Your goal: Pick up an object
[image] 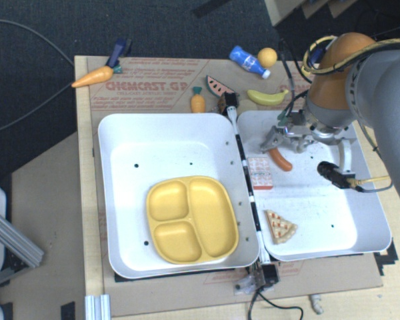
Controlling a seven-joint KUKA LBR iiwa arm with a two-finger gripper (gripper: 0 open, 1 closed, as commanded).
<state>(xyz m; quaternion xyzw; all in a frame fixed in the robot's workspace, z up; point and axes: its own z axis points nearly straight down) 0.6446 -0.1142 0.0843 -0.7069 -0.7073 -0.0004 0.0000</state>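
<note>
- The pincer (285,139) hangs low in the right bin (360,235); whether it is clenched cannot be told.
- A toy sausage (281,159) lies just below it.
- A pizza slice (280,226) lies farther below.

grey arm (387,92): cut off by right edge | end effector (290,135): finger gap too small to tell | small red-and-white packet (259,173): print unreadable | orange sausage-shaped toy (281,159): upper end hidden under end effector

bench (153,85) | two bins (120,179) | carrot (92,77) | banana (267,97) | bottle (249,61)
</note>
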